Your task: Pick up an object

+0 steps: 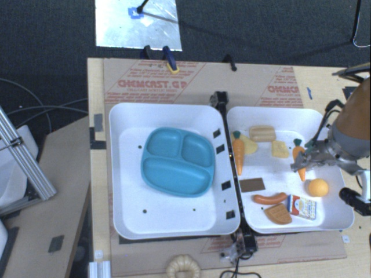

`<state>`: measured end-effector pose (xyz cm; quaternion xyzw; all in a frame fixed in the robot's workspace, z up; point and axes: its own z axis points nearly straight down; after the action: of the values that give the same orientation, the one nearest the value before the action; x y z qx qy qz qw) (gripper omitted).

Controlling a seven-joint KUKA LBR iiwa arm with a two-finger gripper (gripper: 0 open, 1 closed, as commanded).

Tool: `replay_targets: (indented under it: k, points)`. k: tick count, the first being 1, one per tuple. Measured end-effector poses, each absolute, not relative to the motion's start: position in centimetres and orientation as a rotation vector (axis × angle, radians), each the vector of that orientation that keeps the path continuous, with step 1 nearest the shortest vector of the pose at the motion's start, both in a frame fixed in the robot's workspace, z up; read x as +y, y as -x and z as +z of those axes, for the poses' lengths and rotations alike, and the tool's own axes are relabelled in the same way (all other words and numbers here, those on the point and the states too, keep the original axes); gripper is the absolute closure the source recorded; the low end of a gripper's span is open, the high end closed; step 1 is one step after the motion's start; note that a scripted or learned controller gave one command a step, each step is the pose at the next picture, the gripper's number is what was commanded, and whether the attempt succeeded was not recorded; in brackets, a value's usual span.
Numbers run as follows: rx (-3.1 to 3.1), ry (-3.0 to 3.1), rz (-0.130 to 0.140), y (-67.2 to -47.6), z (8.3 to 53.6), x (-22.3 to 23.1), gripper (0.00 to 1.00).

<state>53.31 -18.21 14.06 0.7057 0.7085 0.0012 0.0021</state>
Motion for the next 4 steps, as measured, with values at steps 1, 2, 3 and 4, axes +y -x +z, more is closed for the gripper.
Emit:
replay_targets:
  k: [1,2,3,4]
  points:
    - [2.221,-2.212,0.005,-53.9,19.7,-19.2,1.00]
    - [2.224,-2.213,0.004,-54.0,22.6,-19.3,1.00]
    - [2.231,-2.211,0.005,-56.0,21.7,-14.3,1.00]
    - [2.232,-2.209,0.006,-57.7,22.9,-9.4,1.00]
